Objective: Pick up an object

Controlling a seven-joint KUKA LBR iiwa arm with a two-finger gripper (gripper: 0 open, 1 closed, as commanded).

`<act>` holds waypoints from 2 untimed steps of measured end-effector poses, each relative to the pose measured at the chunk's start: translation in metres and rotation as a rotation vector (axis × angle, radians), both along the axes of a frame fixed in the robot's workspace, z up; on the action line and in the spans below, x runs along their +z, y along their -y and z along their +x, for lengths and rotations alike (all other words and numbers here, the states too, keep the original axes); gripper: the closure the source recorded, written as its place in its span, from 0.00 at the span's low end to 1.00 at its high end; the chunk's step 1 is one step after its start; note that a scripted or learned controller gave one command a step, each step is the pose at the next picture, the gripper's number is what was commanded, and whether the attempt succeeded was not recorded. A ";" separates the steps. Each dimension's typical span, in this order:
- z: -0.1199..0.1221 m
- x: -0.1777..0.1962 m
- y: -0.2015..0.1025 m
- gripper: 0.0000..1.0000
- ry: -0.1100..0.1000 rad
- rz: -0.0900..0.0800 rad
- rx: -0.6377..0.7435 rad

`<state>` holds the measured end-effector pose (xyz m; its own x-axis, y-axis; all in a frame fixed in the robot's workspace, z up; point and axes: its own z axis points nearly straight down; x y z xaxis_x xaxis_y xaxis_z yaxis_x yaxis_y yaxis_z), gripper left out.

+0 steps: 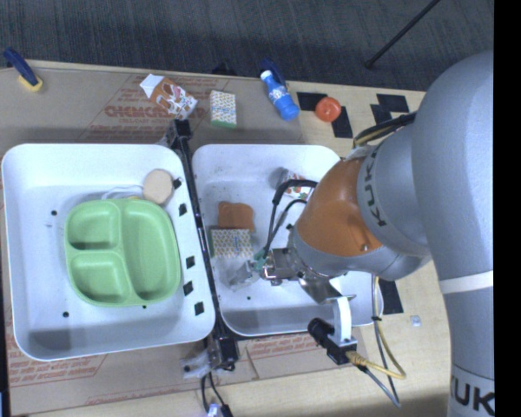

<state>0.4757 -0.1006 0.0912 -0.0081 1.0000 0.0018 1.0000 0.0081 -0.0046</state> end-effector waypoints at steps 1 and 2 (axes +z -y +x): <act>0.107 0.021 0.006 0.00 0.005 -0.001 -0.003; -0.001 0.014 0.019 0.00 -0.001 -0.001 -0.002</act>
